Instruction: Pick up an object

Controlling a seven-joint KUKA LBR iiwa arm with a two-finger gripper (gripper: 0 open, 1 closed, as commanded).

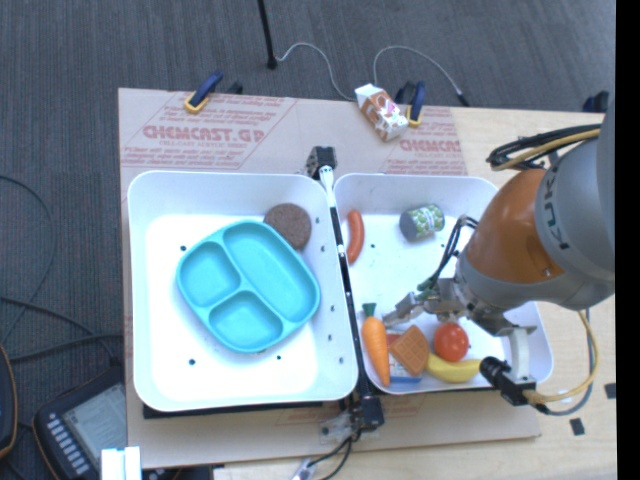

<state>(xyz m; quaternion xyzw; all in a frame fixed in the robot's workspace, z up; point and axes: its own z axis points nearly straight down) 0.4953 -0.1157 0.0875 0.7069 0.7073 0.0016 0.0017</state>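
Note:
My gripper hangs low over the front half of the right bin, with the grey and orange arm reaching in from the right. Just in front of it lie a square tan cracker, a red tomato and a yellow banana. An orange carrot lies to its front left. Farther back are a green can and a red sausage by the left wall. Nothing is visibly held.
The left bin holds a blue divided plate and a brown round patty. A small snack packet and blue clamps sit on the board behind the bins. The arm covers the right bin's right side.

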